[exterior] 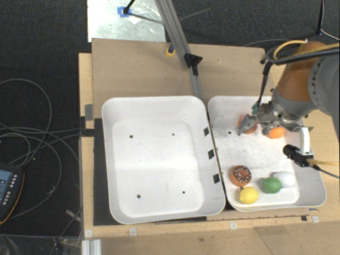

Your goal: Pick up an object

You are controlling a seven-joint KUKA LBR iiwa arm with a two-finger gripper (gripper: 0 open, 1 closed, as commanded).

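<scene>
My gripper (248, 125) hangs low over the back part of the right bin (313, 195), reaching in from the right. An orange-red object (246, 122) lies right at its tip, partly covered by it. A second orange object (276, 133) rests just to the right, below the wrist. Toward the bin's front lie a brown sprinkled donut (241, 175), a green ball (271, 185), a white ball (285, 178) and a yellow ball (248, 195).
The left bin (114, 195) stands beside the right one, with a row of black clips (211, 154) where they meet. A grey pole (175, 28) slants down from the top to the bins' back edge. Cables lie on the dark floor at left.
</scene>
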